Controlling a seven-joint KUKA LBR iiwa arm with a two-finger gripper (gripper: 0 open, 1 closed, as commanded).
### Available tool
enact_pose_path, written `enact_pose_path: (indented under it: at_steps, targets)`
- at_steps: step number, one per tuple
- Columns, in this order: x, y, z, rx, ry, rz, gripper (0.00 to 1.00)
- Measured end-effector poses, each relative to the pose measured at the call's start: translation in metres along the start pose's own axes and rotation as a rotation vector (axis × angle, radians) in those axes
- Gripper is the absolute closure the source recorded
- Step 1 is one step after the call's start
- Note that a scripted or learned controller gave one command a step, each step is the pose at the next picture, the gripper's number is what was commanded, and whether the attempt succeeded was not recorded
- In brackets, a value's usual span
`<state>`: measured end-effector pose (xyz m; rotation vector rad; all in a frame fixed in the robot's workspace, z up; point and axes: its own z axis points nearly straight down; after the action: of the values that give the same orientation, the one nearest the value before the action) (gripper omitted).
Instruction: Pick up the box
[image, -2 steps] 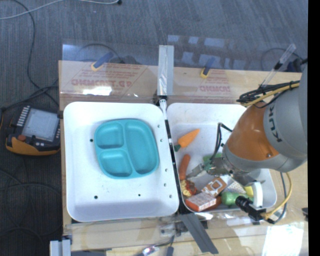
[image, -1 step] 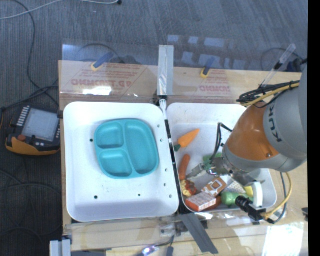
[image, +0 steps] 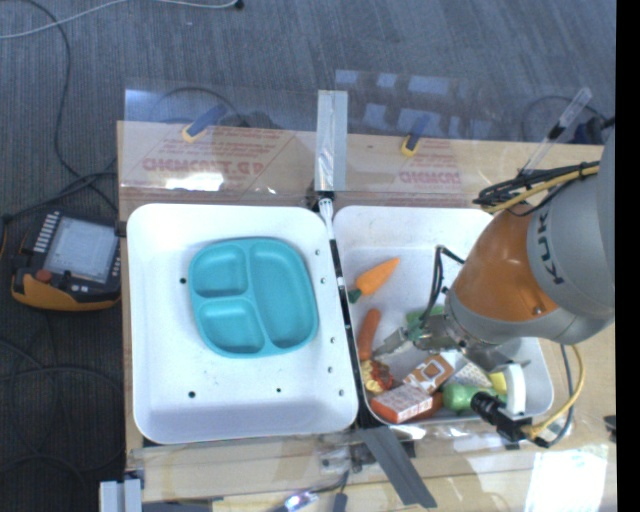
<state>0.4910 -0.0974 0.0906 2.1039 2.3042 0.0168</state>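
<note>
- The arm (image: 545, 265) is seen reaching into the right bin (image: 400, 228), its orange band hiding most of the wrist.
- The hand (image: 432, 338) is placed low in that bin, amid the clutter; its state cannot be told from this slant.
- The box (image: 418, 388), orange-red and white, is found just below the hand, near the bin's front wall, possibly touching it; contact cannot be judged.
- Its long axis is laid slantwise, one end raised toward the arm, the other lowered toward the bins' shared wall.
- A carrot (image: 376, 276) is seen above the hand, a red sausage-like piece (image: 368, 334) beside it.
- A teal plate (image: 252, 296) is held by the left bin (image: 160, 400), well apart from the hand.
</note>
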Motion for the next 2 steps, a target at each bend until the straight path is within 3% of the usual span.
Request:
enact_pose_path:
  at_steps: [2]
  targets:
    - [0.0000,0.0000,0.0000,0.000,0.000,0.000,0.00]
